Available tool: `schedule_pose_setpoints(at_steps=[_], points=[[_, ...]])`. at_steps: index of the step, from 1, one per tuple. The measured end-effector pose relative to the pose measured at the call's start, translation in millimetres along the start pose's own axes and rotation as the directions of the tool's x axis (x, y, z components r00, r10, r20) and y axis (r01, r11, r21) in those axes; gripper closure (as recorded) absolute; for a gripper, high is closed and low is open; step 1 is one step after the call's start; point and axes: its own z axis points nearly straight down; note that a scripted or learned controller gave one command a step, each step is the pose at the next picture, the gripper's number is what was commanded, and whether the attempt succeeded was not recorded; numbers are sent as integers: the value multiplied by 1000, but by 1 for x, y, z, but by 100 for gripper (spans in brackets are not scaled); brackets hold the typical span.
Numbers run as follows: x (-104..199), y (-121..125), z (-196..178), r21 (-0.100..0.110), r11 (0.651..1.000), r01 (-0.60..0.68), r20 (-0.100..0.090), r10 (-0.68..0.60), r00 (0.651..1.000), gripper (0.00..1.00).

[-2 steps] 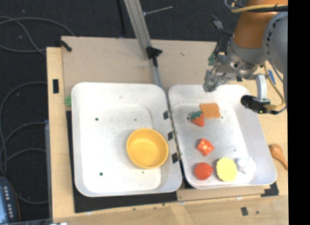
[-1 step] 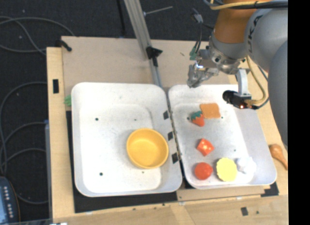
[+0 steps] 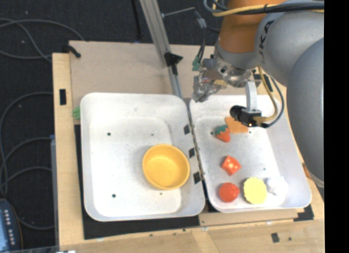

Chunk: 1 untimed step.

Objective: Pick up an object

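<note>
We find the bench point(image 3: 125, 69) to be a tan board set on a dark carpeted floor point(image 3: 65, 6), with loose black cables point(image 3: 22, 121) trailing along the left side. A slanted aluminium rail point(image 3: 155, 23) crosses the board's far edge. Two shallow white bins sit side by side and touching. The left bin point(image 3: 109, 121) holds a yellow bowl point(image 3: 166, 166), upright, near its right wall. The right bin point(image 3: 283, 154) holds several small items: a small orange and green piece point(image 3: 221, 133) towards the far end, an orange block point(image 3: 239, 126) just beside it, a red cube point(image 3: 230, 165) mid-bin, and along the near wall a red ball point(image 3: 229, 192), a yellow disc point(image 3: 254, 190) and a white object point(image 3: 277, 185), the last three close together. The gripper point(image 3: 203, 91) hangs over the far left corner of the right bin, at the seam between bins. We cannot tell how it is set, and we see nothing held in it
</note>
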Motion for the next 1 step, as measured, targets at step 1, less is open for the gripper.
schedule_pose_setpoints(at_steps=[1], points=[[43,7,8,-1,1000,-1,1,1,1000,100]])
